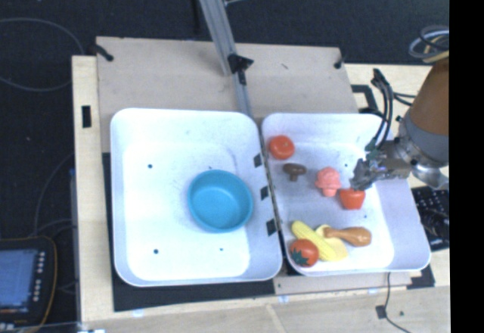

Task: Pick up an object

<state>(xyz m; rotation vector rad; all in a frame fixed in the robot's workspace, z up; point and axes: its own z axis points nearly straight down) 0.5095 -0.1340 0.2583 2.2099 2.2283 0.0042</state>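
Observation:
The right bin holds several toy foods: an orange-red tomato, a brown mushroom, a pink piece, a red pepper, a brown drumstick, a yellow corn cob and a red tomato with green top. My gripper hangs over the right bin, just above and to the right of the red pepper and close beside the pink piece. Its tips are dark and small in the camera view.
The left bin holds a blue bowl. A grey metal pole slants down from the top to the bins' shared back edge. Cables hang near the arm at the right.

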